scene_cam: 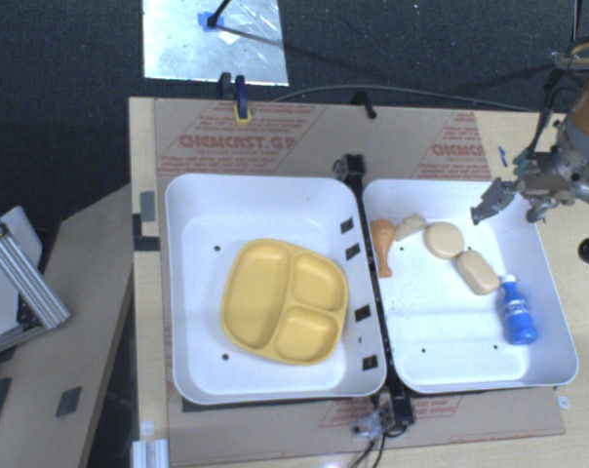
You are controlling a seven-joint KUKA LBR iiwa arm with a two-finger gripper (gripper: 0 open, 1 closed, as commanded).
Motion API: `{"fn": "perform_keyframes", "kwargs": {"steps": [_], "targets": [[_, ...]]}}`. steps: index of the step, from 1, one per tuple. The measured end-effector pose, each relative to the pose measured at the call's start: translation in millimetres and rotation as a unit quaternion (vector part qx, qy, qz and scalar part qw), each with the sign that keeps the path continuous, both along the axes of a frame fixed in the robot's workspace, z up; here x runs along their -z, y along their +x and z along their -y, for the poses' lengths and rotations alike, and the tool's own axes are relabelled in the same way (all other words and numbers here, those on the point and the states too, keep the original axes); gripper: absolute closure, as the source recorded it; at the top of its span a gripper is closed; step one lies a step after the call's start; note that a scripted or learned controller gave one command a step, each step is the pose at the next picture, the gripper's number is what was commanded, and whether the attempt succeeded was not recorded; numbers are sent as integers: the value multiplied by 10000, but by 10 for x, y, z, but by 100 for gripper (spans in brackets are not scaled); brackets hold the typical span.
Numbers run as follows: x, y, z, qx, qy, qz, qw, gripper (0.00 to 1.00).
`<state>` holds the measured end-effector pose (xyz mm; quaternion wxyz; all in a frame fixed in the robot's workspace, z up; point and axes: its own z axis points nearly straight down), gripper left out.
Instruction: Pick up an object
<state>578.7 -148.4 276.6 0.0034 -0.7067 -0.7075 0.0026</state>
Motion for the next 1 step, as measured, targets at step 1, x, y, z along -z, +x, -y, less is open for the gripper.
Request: {"fn": "perform_keyframes", "kwargs": {"steps": [1], "targets": [[-59, 18, -3, -11, -8, 50, 10000, 0]]}}
